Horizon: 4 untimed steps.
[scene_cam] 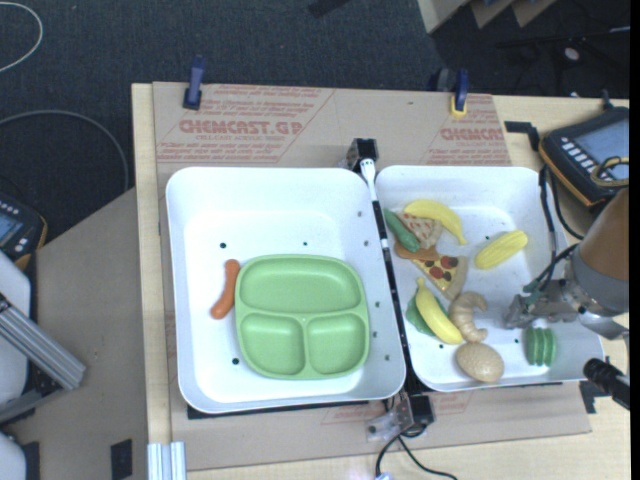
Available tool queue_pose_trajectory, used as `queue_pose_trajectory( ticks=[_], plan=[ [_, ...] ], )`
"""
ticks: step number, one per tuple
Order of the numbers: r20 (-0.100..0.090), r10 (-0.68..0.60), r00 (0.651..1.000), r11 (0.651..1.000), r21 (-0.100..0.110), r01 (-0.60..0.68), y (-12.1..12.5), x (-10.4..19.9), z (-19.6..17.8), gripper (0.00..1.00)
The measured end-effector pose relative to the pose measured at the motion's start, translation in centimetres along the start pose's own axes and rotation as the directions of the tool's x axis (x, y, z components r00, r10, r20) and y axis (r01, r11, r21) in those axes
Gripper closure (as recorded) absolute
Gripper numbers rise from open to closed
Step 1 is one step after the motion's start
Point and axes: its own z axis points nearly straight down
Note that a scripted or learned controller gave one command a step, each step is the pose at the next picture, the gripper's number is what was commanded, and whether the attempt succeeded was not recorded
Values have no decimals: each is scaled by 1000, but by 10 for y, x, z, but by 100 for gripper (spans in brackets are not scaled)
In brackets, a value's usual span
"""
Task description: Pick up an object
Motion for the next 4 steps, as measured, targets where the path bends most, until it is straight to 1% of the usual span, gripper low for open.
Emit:
queue_pose_trajectory(
  ticks=[3,4],
  plan=[
    [5,0,1000,1000,-6,0,1,-1,-29,100],
    [0,-3,1000,1000,0,3,1,40,1,100]
  ],
)
